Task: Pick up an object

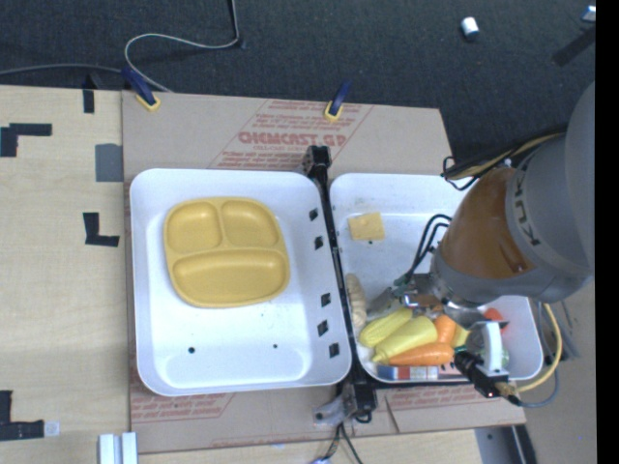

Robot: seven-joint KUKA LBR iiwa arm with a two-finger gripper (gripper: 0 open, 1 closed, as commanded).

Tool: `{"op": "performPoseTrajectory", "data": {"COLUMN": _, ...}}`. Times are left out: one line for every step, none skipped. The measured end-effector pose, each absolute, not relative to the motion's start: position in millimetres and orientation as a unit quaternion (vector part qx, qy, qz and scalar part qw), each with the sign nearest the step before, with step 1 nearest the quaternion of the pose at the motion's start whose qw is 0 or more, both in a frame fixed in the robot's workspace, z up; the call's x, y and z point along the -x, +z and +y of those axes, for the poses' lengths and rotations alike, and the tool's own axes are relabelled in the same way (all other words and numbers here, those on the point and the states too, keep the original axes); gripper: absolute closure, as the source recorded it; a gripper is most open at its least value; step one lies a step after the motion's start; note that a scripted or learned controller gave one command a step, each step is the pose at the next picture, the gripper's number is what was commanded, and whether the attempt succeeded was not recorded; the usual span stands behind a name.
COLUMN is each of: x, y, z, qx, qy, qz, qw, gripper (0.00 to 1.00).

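Over the right bin, camera view: my arm reaches in from the right, grey body with the orange band above the wrist, and hangs low above the bin's near half. The gripper sits somewhere under the wrist housing, by the dark cabling and metal bits. I cannot tell how the pincer stands; the wrist masks it. Nothing visibly lifted.

Candidate objects cluster in the near corner of this bin: two yellow banana-like pieces lying side by side, an orange carrot-like piece just below them and touching, and a pale tan item against the divider wall. A yellow square block lies apart, toward the far side of the bin, with free floor all round it.

Left bin: a yellow divided plate sits in the far half, flat, well apart from the arm.

My reading: the approach-and-descend step is in hand, with no grasp confirmed. The tool seems placed just beside the top of the yellow pieces. Next move, I judge, calls for a close on one piece only, then a straight lift; the crowding of the pile risks a glancing pinch or dragging a neighbour along.
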State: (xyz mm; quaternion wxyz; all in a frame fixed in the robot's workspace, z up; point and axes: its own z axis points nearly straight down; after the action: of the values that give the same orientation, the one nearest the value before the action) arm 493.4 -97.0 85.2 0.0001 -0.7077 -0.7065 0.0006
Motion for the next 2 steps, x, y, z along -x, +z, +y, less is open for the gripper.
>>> {"op": "performPoseTrajectory", "data": {"x": -495.3, "y": 95, "z": -96, "qx": 0.707, "qy": -0.0015, "qz": -0.707, "qw": -0.002, "gripper": 1.00}}
{"op": "performPoseTrajectory", "data": {"x": -495.8, "y": 231, "z": -37, "qx": 0.706, "qy": -0.0005, "qz": -0.708, "qw": 0.000, "gripper": 1.00}}
